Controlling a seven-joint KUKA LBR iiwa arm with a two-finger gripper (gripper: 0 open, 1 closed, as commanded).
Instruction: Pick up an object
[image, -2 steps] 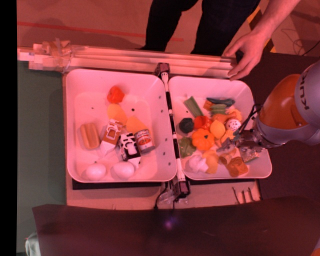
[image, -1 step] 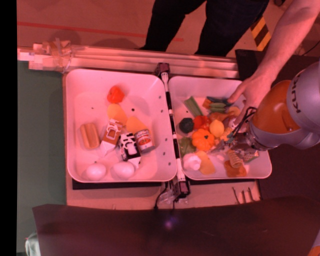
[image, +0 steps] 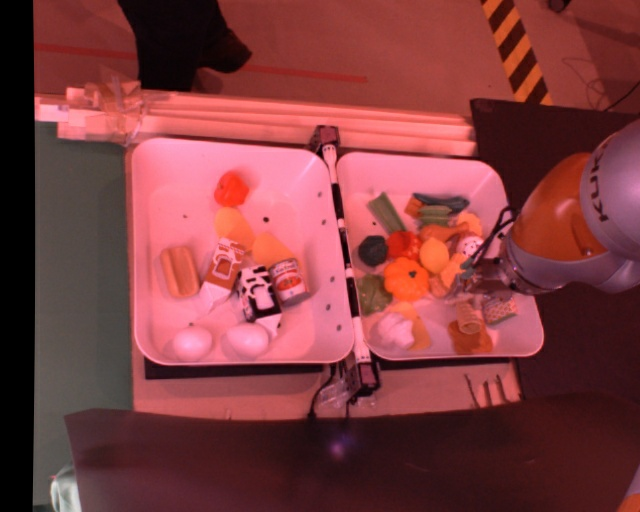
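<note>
The right bin (image: 487, 182) holds a heap of small toys: an orange pumpkin (image: 406, 278), a yellow piece (image: 433, 254), a dark green ball (image: 372, 250), a green stick (image: 385, 213), a white toy (image: 391, 329) and an orange-brown piece (image: 468, 333). My gripper (image: 478, 283) is down among the toys at the bin's right side, below the orange wrist band (image: 548, 215). Toys crowd around its tip.
The left bin (image: 160, 170) holds a red pepper (image: 231, 187), a small can (image: 288, 281), a black-and-white carton (image: 259, 293), a bread roll (image: 180, 271) and two white eggs (image: 219, 342). A black divider (image: 340, 240) runs between the bins. A person's legs (image: 180, 40) stand behind the bench.
</note>
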